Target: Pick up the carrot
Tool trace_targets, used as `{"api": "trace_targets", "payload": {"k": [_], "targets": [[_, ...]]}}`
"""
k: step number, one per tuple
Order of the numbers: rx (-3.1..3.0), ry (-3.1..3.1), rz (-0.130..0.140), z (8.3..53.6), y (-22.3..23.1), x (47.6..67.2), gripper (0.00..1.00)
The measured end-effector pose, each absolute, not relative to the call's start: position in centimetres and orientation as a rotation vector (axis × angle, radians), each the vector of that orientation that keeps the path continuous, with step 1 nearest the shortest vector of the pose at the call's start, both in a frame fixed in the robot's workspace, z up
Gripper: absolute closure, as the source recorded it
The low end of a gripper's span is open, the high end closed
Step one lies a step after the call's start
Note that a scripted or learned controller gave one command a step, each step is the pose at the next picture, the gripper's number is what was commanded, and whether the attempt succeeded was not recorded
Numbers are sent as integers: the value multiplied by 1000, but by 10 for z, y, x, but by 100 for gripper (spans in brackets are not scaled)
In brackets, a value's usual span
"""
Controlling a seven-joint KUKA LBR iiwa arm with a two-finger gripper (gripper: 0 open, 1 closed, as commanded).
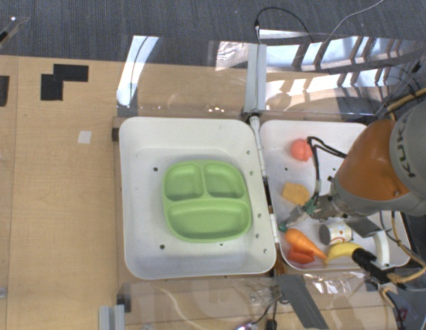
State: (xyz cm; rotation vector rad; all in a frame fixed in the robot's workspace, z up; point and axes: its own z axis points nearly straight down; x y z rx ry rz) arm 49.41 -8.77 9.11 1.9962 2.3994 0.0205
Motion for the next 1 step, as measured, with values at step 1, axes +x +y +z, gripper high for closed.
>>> {"api": "trace_targets", "payload": {"k": [1], "targets": [[2171,2256,20,90,-89,492,0]]}}
